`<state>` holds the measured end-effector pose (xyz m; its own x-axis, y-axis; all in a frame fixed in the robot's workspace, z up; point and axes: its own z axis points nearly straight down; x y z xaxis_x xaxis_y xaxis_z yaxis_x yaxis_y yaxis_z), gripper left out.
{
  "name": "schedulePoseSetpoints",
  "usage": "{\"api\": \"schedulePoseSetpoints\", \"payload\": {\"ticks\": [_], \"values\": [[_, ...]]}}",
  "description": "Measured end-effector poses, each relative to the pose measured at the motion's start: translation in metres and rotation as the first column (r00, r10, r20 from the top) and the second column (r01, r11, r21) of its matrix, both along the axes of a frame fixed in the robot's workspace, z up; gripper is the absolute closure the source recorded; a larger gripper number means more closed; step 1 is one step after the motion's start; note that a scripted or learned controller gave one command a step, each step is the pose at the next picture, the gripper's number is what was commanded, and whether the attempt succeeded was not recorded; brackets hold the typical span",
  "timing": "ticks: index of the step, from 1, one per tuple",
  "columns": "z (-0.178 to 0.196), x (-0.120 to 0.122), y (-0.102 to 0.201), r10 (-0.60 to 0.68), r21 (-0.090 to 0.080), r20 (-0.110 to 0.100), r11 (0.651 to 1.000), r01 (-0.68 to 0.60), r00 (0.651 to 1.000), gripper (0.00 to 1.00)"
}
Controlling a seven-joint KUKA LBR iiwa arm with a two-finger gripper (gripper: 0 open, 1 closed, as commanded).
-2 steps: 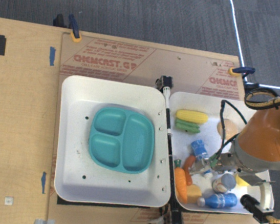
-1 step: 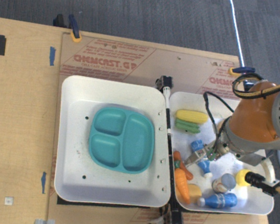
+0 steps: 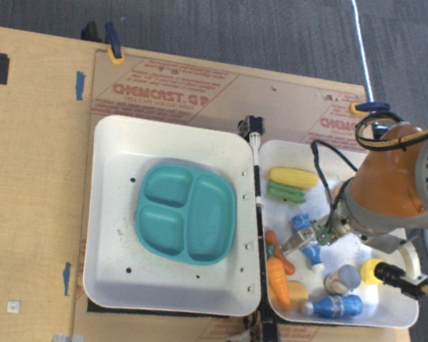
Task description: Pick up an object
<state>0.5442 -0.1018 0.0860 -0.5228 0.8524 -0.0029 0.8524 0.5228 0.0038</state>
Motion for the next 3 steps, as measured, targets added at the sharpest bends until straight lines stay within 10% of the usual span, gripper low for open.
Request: {"api": "schedulePoseSetpoints", "payload": {"ticks": [3], "values": [[0.0,0.0,0.0,0.0,0.0,0.0,1.0,0.0,1.0,0.0]]}}
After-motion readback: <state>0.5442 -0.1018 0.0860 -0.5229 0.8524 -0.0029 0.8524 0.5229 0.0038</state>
